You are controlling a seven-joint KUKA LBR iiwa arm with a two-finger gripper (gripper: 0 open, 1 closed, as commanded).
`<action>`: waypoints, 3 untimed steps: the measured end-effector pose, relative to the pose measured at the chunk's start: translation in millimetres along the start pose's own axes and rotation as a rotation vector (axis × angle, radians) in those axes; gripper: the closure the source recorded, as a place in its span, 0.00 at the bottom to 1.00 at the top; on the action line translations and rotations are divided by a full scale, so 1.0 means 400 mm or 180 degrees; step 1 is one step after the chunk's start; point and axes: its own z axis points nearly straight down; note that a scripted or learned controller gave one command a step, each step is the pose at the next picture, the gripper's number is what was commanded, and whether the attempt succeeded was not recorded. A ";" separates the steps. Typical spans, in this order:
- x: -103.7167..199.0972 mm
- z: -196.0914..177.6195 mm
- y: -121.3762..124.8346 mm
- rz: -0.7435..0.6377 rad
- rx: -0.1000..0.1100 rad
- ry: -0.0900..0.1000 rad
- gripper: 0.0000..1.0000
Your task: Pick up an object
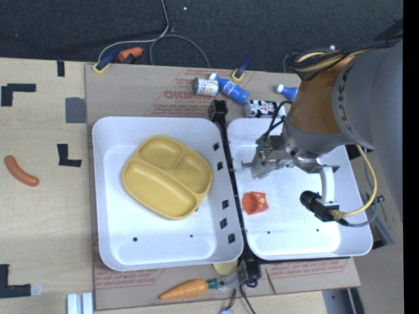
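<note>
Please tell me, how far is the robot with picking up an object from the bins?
Done: the arm has reached over the right bin, with its hand low near that bin's left side. In hand: nothing shows in the hand. The small red-orange object lies on the bin floor just below the hand, apart from it. The yellow divided plate lies in the left bin. Left: grasping and lifting an object.

floor (78, 12): dark, maybe carpet | bench (39, 116): pale wood | 1 cardboard sheet (131, 90)

A yellow tray (167, 176) lies in the left bin (108, 241); an orange-red piece (255, 202) sits in the right bin (294, 244) (lower right), below the jaws.
</note>
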 end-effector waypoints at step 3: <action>-0.279 0.197 -0.171 0.0050 0.0042 -0.0006 0.00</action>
